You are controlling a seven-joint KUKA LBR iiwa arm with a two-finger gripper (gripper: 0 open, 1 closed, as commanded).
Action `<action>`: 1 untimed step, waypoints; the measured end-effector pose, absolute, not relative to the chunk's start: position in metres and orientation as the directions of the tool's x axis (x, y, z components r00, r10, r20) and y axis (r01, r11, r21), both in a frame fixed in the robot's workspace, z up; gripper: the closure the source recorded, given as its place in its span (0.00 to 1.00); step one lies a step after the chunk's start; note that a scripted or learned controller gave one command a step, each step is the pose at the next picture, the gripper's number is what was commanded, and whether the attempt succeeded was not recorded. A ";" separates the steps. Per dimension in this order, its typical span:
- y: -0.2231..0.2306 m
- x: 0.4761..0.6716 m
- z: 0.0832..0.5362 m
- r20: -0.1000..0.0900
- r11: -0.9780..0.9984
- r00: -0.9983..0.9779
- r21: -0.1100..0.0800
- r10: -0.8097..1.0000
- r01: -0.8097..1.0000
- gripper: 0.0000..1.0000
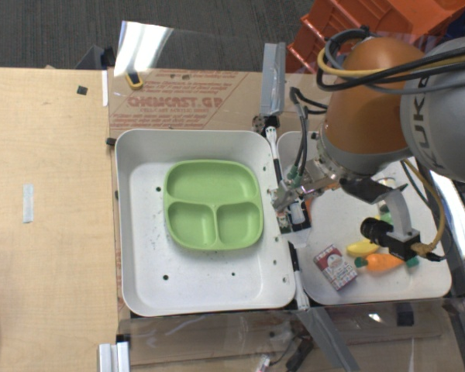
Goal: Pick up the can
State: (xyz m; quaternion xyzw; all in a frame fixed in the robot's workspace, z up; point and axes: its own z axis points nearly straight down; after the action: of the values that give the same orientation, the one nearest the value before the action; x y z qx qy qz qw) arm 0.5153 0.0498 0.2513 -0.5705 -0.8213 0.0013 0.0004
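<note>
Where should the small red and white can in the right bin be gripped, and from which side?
Grip the small red and white can across its short width, near the middle, coming from straight above. It seems to lie flat and diagonally on the floor of the right white bin, so its long sides are exposed. The orange toy carrot lies apart on its right.

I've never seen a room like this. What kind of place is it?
Probably a robot lab or test bench. A big grey and orange robot arm reaches over two white bins, one holding a green divided plate, the other toy food, all on a plain wooden bench.
</note>
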 end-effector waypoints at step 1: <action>0.080 0.509 0.231 -0.001 0.282 -0.282 -0.005 0.959 0.959 1.00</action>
State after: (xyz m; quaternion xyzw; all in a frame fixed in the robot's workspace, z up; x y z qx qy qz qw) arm 0.5091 0.0801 0.2308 -0.5992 -0.8006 0.0023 0.0013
